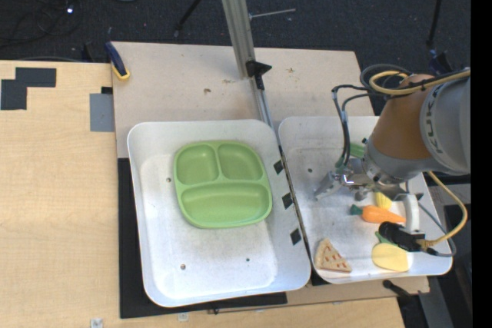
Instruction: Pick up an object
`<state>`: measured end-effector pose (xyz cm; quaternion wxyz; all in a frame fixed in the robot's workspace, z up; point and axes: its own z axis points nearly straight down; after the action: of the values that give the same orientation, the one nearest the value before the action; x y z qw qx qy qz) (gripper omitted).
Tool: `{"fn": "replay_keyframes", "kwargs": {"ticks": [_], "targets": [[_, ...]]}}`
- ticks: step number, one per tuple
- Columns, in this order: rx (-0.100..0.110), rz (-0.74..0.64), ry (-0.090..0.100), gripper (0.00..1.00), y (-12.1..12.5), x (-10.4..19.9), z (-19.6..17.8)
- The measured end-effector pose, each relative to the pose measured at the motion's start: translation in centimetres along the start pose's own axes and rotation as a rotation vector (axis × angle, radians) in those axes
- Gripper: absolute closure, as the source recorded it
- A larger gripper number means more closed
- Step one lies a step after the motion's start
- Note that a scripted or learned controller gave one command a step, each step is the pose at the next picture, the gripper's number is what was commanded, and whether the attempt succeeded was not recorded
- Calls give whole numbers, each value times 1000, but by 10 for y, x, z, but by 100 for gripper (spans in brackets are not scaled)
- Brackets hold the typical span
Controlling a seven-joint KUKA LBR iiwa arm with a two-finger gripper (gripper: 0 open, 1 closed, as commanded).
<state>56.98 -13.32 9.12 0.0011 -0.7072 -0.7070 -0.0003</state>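
Gripper (355, 182) sits low in right bin (307, 146), centre-right of frame; grip state cannot be told. Carrot (382, 215), yellow piece (391, 257) and wedge (333, 257) lie lower right. Risk: clustered toys get shoved against the rim, so it closes on nothing.

Two white bins (154, 165), speckled grey with scuffing, are being shown on a pale tan bench (192, 81). A light green divided plate (223, 184) is being carried in the left bin. In the right bin (307, 142), an orange carrot-like piece (378, 215), a yellow piece (390, 257) and a tan waffle-patterned wedge (332, 256) are being seen. The arm (430, 130) is being shown grey with an orange band. Dark carpet is being seen behind.
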Motion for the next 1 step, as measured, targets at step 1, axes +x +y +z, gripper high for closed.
{"fn": "replay_keyframes", "kwargs": {"ticks": [1], "targets": [[-8,4,0,100,2,0,-12]]}}
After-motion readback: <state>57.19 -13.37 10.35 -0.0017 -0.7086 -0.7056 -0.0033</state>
